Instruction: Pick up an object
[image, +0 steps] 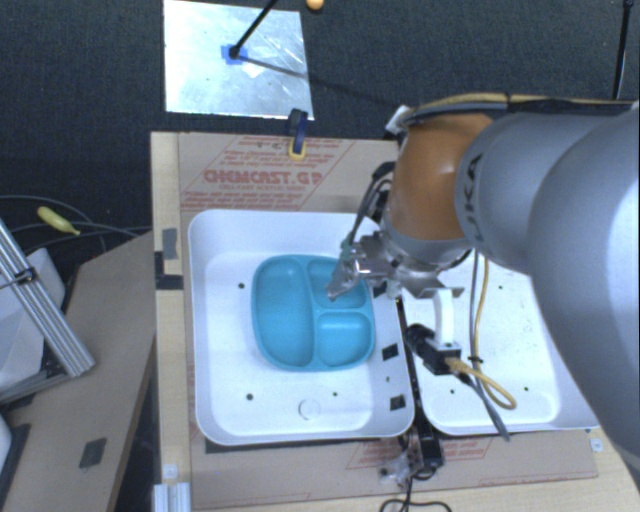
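So on the left there's the left bin (225, 400), sitting on the table (110, 300), and a blue divided plate (300, 325) lies flat in the middle of it, three compartments facing up. Moving right, the tool (342, 282) is down over the plate's upper right compartment, right at its rim. Honestly can't tell how its fingers are set from this angle. The big grey arm (540, 200) fills the right side, over the right bin (530, 400).

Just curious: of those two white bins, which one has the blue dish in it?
The left bin, on the camera's left, holds the blue divided plate; the gripper hangs over it.
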